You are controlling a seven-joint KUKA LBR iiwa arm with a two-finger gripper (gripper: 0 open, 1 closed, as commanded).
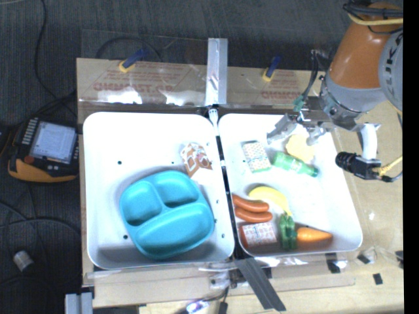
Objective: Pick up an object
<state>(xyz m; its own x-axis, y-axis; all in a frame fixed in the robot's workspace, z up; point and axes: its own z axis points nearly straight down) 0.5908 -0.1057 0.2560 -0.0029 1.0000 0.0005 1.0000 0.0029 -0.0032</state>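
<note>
- Objects for picking lie in the right bin (340, 195): a pale yellow piece (300, 148) near the bin's far edge, a green bottle (294, 163) lying on its side just in front of it, and a small patterned packet (255, 156) toward the bin's far left corner.
- Near the right bin's front edge lie a yellow banana-shaped toy (268, 194), two orange-red sausages (252, 209), a brown-red block (256, 233), and a carrot (308, 235) with its green top pointing left.
- Hand (298, 131) hangs over the far edge of the right bin, directly above the pale yellow piece. Its two fingers (280, 130) are spread apart, and nothing sits between them.
- Arm (360, 64), grey with an orange band, reaches in over the worktop's far right corner.
- Left bin (105, 149) carries a blue divided tray (167, 211) toward its front edge and a small brown-and-white house-shaped toy (195, 158) near the divider between the bins.
- Both bins sit side by side on the worktop (157, 77), touching along their inner edges.
</note>
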